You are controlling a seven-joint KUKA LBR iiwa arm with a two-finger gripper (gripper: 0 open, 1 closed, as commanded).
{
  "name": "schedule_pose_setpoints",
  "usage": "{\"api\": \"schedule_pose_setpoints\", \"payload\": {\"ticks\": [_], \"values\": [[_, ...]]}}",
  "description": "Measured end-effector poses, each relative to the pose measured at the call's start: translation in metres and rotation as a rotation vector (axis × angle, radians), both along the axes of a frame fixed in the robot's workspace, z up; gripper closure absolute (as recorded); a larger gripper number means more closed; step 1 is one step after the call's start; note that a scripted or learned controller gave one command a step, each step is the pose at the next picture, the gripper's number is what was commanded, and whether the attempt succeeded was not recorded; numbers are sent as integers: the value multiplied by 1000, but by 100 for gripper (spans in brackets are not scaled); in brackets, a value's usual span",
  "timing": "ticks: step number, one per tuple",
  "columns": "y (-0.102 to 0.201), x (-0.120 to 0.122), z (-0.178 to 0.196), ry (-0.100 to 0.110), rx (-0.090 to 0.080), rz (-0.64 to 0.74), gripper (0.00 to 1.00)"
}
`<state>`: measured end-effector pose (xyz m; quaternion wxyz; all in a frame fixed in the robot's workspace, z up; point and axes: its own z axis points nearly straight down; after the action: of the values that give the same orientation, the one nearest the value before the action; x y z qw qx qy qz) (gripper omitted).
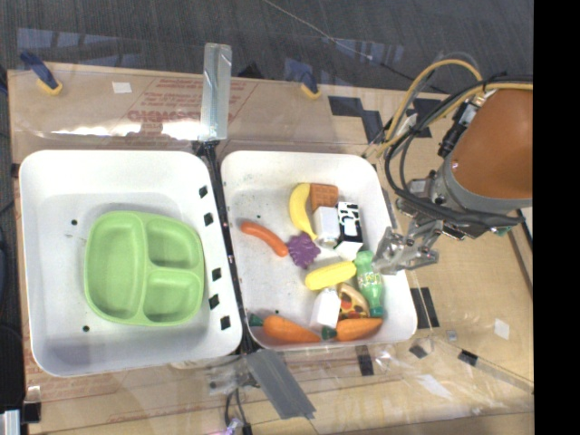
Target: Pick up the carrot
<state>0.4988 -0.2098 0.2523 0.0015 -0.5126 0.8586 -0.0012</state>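
Bright even overhead light; glare on plastic sheet [172, 125]; slightly soft focus.

Markings on the bench

We see faint red print, upside down and too blurred to read, on the cardboard sheet [172, 102] behind the left bin [36, 243]; the black-and-white block [349, 222] in the right bin [272, 166] bears a pattern we cannot read.
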Motion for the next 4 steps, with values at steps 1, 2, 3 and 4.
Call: {"api": "schedule_pose_setpoints", "payload": {"ticks": [1, 2, 3, 4], "values": [[9, -22, -71, 8, 3, 314, 100], [1, -2, -30, 3, 1, 456, 100], [1, 24, 24, 2, 0, 837, 100], [30, -23, -29, 8, 4, 1164, 100]]}}
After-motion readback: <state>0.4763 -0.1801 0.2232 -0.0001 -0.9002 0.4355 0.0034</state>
